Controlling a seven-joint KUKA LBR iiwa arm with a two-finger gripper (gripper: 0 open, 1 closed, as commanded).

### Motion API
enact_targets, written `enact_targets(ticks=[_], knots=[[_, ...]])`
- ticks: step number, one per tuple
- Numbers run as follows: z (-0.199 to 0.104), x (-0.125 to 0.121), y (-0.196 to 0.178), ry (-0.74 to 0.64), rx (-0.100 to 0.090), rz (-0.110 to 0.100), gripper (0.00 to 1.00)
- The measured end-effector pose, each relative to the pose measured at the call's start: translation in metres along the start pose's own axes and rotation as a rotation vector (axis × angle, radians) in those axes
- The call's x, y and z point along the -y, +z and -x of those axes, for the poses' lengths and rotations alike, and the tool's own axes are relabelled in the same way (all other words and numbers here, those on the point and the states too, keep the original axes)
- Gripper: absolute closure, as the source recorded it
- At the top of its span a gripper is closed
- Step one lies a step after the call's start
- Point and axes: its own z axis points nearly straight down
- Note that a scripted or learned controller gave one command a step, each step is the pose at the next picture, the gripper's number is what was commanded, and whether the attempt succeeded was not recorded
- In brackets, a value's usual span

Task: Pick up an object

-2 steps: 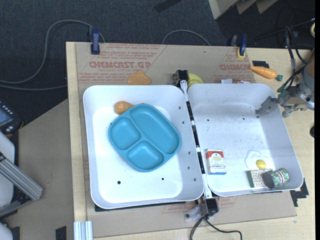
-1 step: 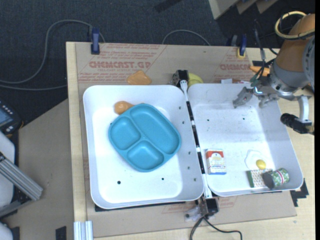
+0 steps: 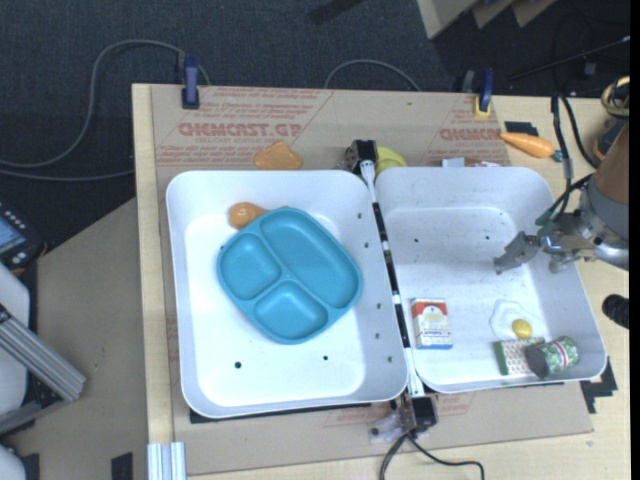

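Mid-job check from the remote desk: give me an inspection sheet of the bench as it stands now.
Surface: bench bears left bin and right bin, side by side.
Job's things: blue divided plate with an orange item at its far edge, in the left bin; small red-and-white box, fried-egg toy and small can in the right bin.
Clutter: orange piece, yellow-green item and carrot toy on the bench behind the bins.
Grippers: gripper over the right bin, nothing between its fingers.
Cables: a cable loops behind the bench; another leaves the front.
Surroundings: dark carpet.
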Motion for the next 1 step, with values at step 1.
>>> enact_targets(ticks=[1], knots=[[0.0222, -0.0759, 0.0301, -0.008, 0.007, 0.013, 0.00]])
